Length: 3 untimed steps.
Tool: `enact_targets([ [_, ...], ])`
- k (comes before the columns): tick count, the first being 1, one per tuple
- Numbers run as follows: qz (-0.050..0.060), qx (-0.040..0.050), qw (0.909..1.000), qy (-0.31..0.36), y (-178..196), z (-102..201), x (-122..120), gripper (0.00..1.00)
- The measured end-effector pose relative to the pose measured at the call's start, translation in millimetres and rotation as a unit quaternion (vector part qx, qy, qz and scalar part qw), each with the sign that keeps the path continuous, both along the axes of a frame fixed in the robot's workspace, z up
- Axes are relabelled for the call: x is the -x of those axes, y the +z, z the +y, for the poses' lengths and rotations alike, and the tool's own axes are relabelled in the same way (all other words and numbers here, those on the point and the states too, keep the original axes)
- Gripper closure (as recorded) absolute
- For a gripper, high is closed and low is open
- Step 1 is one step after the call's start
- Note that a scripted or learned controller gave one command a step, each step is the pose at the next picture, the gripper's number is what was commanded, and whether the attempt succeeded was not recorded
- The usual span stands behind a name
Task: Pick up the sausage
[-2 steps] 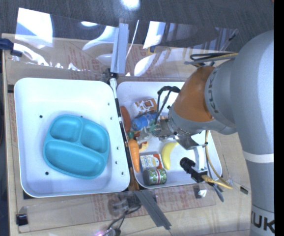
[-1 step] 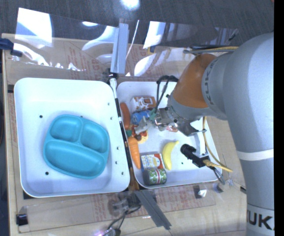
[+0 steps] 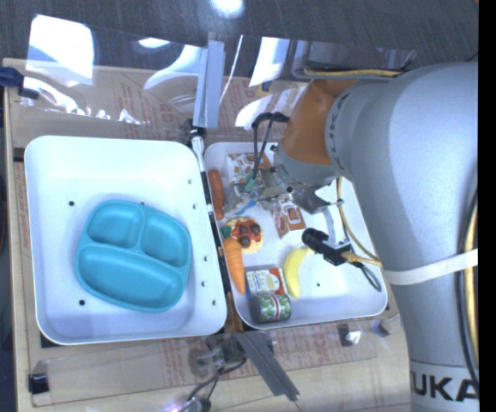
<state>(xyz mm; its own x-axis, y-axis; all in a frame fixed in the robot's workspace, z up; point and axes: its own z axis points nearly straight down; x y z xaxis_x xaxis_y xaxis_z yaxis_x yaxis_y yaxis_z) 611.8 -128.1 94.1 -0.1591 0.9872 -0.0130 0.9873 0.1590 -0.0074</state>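
Bench, right bin [image 3: 364, 303]; sausage [image 3: 217, 191] along its left wall; gripper [image 3: 261, 183] just beside; grip state unclear

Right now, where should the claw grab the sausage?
Probably around the middle of the sausage, coming straight down. It lies long and thin along the right bin's left wall, so the claw's fingers should close across its narrow width. The wall leaves little room on that side.
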Motion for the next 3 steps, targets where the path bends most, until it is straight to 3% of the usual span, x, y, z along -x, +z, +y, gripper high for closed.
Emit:
enact_targets([
  [1, -0.004, -0.0022, 0.9998, 0.017, 0, 15, 56, 0.0],
  [2, -0.007, -0.0032, 0.9998, 0.02, 13, 18, 52, 1.0],
  [3, 0.0, -0.0104, 0.9967, 0.08, 6, -19, 7, 1.0],
])
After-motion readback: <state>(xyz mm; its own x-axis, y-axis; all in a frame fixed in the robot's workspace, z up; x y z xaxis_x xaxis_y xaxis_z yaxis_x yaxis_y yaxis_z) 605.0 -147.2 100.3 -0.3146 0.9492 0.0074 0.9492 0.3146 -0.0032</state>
